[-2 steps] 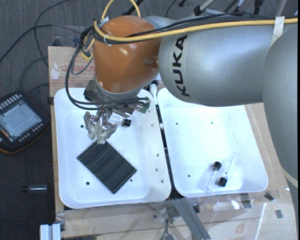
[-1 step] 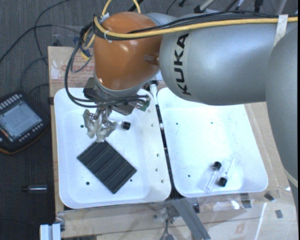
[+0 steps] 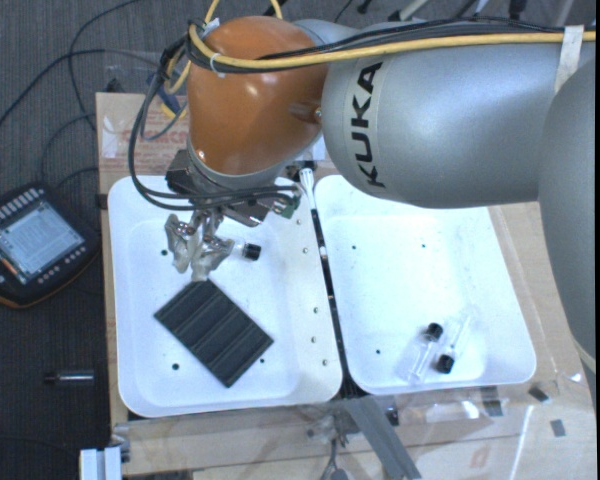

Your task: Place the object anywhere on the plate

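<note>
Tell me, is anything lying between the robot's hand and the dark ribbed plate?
Nothing visible. The hand hangs right by the plate's top corner; a small black piece lies beside the hand, not between them.

Plate (image 3: 214, 332) in left bin (image 3: 140, 388), small vial (image 3: 250, 252) behind it; two vials (image 3: 436, 346) in right bin (image 3: 500, 268), near front.

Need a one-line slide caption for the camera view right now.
Grey KUKA arm's pincer hovers above the dark ribbed rectangular plate in the left white bin; clear black-capped vials lie in the right bin.
</note>
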